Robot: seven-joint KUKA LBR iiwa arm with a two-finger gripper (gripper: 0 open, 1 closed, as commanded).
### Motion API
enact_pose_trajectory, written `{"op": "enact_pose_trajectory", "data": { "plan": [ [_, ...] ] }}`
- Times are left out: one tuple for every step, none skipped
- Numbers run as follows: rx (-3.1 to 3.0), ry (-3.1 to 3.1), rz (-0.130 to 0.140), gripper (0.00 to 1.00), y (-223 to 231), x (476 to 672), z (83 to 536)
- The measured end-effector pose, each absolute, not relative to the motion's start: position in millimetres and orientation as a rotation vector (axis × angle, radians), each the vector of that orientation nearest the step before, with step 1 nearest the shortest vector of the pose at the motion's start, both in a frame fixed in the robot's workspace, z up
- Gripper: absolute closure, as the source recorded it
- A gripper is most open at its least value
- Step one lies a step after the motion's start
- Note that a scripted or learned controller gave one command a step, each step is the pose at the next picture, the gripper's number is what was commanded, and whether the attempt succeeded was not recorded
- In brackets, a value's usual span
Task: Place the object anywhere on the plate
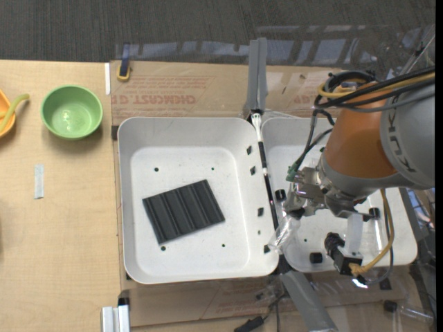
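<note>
Object [281, 236]: my best guess is the pale, translucent bit at the left edge of the right bin [394, 244], right by the wall shared with the left bin [128, 185]. It's too small and washed out to identify. The gripper [291, 216] sits directly above and touching or nearly touching it. Whether it's open, closed or clamped on the thing, I can't tell; the wrist hides that.

The plate [183, 209] is the dark ridged slab lying flat in the left bin, well apart from the gripper and with nothing on it.

Step looks like pick, or at most the start of transfer; placement is not done.

Next move needs a confirmed grasp, then a lift high enough to clear the bin wall, a traverse left over the slab, and a low release. Risk: the object catches on the wall.
</note>
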State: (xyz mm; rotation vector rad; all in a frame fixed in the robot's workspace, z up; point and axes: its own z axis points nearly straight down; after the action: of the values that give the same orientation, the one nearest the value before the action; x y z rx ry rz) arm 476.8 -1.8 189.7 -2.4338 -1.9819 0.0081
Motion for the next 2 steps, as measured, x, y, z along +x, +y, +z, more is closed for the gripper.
{"op": "enact_pose_trajectory", "data": {
  "plan": [
    [-2.358,-2.075,0.008,1.00,89.1,521.1,189.8],
    [-2.143,-2.295,0.009,1.00,180.0,491.0,181.0]
  ]
}}
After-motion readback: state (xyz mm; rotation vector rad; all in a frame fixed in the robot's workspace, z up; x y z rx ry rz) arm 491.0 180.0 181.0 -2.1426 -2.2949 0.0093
